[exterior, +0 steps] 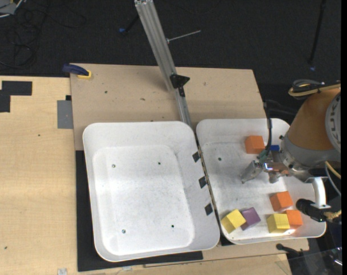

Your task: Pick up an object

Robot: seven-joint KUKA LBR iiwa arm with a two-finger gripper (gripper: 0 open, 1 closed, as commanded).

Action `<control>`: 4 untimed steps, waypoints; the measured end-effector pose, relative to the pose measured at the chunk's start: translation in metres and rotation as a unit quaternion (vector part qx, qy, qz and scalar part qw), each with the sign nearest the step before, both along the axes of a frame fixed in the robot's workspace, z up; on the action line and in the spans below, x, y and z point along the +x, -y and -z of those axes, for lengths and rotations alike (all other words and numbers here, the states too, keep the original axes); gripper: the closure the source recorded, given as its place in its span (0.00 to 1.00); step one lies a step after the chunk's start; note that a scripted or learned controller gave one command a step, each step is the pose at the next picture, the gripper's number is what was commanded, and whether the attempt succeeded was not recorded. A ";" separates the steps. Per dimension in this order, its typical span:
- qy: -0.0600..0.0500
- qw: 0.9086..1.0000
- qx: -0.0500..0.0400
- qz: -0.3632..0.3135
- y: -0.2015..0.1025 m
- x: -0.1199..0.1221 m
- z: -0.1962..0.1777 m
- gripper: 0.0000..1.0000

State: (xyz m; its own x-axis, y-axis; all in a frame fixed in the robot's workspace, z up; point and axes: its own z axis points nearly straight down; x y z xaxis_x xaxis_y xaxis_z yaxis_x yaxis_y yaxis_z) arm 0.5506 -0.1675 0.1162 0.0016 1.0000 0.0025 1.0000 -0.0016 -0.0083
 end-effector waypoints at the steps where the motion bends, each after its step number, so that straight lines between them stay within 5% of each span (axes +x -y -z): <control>1: 0.003 1.000 -0.001 0.001 -0.001 0.001 0.025 0.00; 2: 0.003 1.000 0.000 0.004 0.000 0.000 0.015 1.00; 4: 0.005 1.000 -0.002 -0.001 -0.003 0.000 -0.092 1.00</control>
State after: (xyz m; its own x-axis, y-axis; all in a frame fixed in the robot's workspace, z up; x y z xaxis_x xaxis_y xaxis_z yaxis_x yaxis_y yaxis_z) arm 0.5503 -0.1641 0.2085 -0.0006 1.0000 -0.0005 1.0000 0.0006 0.0026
